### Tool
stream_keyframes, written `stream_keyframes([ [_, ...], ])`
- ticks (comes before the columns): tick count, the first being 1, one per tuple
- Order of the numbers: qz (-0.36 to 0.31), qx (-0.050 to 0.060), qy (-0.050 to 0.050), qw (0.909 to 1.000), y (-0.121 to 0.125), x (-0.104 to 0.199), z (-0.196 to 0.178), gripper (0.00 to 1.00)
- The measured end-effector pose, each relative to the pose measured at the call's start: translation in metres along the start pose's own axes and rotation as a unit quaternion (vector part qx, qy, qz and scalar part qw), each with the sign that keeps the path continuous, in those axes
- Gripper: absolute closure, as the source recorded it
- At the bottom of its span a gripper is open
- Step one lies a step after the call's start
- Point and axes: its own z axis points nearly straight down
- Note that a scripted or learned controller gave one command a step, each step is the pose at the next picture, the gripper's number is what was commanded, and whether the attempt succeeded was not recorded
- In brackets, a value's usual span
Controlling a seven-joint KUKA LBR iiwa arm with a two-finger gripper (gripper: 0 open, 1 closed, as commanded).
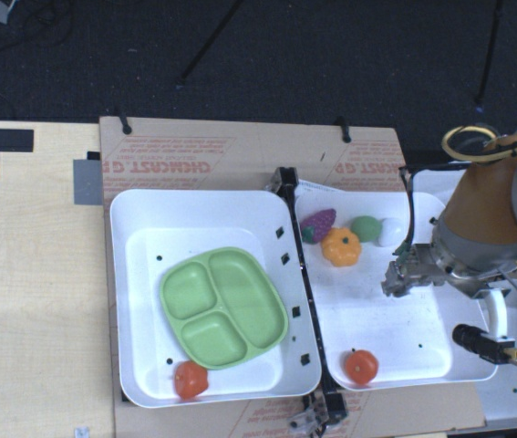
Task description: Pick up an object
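Grey metal gripper [402, 279] sits low over the right bin [422, 359], roughly mid-depth and toward that bin's right side, with the arm [481, 217] and its orange band entering from the bin's right edge; whether the gripper is clenched or released cannot be told at this angle, and no object is seen in its grasp. Candidate objects in the right bin: an orange pumpkin-shaped toy [341, 246] near the far-left part of the bin floor, well apart from the gripper; a green round toy [365, 227] just beyond it toward the far edge; a small white object [391, 231] touching or just beside the green one, hard to make out against the bin; a purple toy with a green end [316, 223] close to the far-left corner, next to the divider between bins. A red tomato-like toy [361, 366] lies at the near edge of the right bin, left of centre. Left bin [135, 235]: a green three-compartment plate [223, 307] lies flat in the middle, rotated at an angle to the bin walls; a second red toy [191, 379] rests near the near-left corner, just beside the plate's near rim. Both bins rest on a cardboard sheet [240, 158] on the light wood bench [30, 290].
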Motion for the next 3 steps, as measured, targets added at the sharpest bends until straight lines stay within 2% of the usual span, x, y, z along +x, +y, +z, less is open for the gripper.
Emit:
stream_keyframes([
  [1,-0.002,-0.001,0.0,1.0,-0.009,-0.001,-0.05,1.0],
  [2,-0.003,-0.002,-0.001,1.0,-0.008,-0.002,-0.099,1.0],
  [3,-0.005,0.001,0.001,1.0,-0.011,0.047,-0.103,1.0],
])
